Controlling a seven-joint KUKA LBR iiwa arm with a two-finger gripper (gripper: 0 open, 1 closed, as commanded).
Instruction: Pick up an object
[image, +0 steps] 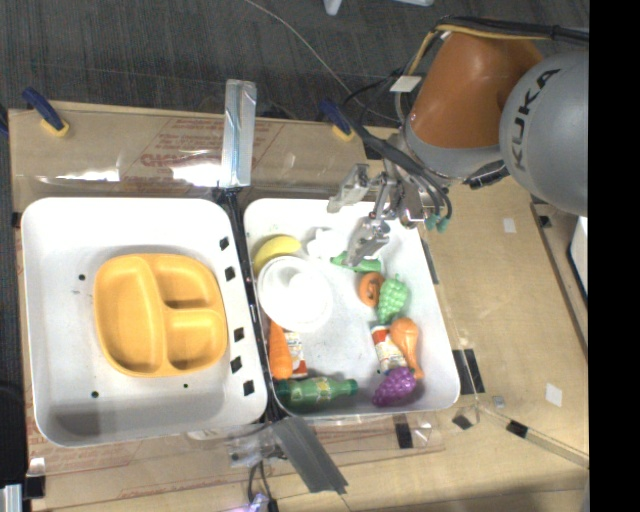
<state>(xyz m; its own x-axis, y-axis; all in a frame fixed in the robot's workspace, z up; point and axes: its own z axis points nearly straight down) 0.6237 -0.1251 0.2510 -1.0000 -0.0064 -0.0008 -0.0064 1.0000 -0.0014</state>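
Below: tan bench (500, 300), 2 white bins (60, 400), dark floor (120, 50).

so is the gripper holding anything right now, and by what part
Cannot be told. The gripper sits low over the right bin, just above the green leafy toy, but no object clearly shows in it.

Arm (545, 110): rounded grey casing with "KUKA" lettered in dark capitals on the side, joined to a broad, glossy orange band (462, 85) above the wrist. Black cables (375, 90) loop around the band, with a small white tag at its upper left edge. Hand (372, 238): bare silver metal, built of small brackets and linkages, with a touch of green at its right side.
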